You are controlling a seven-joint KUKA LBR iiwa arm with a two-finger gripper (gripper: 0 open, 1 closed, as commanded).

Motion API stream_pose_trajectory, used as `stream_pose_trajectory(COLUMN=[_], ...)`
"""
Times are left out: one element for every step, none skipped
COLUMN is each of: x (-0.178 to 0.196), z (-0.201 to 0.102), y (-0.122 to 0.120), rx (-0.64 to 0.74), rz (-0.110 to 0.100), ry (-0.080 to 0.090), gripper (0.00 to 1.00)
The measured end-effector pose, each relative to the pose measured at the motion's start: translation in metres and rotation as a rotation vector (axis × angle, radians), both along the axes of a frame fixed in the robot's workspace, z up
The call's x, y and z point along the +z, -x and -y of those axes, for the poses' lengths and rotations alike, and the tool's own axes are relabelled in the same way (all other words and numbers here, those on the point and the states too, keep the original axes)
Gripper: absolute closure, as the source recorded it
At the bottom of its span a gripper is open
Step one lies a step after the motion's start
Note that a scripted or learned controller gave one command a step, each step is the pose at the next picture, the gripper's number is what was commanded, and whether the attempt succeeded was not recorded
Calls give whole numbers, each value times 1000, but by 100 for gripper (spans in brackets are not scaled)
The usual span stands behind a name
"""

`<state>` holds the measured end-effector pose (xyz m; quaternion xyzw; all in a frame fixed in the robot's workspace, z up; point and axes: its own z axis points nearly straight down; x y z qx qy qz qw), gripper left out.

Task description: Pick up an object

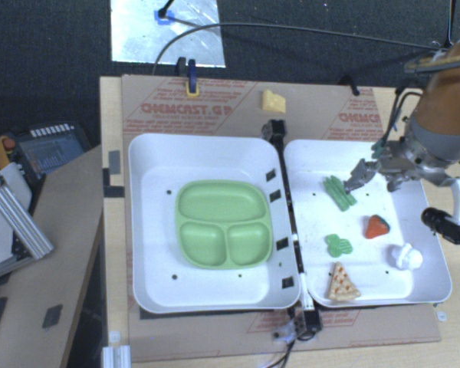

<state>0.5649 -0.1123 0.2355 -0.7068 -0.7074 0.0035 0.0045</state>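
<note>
My gripper (377,181) hangs over the far part of the right bin (437,282), open with nothing between its fingers. Its left finger is just right of a long green bean pod (339,193) lying on the bin floor. A red strawberry (376,226) lies a little nearer the front, below the gripper. Further forward lie a small green leafy piece (338,244), a pizza slice (342,283) and a white rounded piece (405,257).
The left bin (149,205) holds a green divided plate (222,223). A yellow cheese wedge (274,100) lies on the cardboard behind the bins. A black divider (285,205) runs between the bins. A control pendant (50,153) lies at far left.
</note>
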Motion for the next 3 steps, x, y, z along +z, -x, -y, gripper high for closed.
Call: stream_pose_trajectory(x=[7, -39, -91], z=[0, -7, 3], y=[-2, -7, -5], rx=[2, 2, 0], rz=[12, 10, 10], ry=[1, 1, 1], gripper=[0, 0, 0])
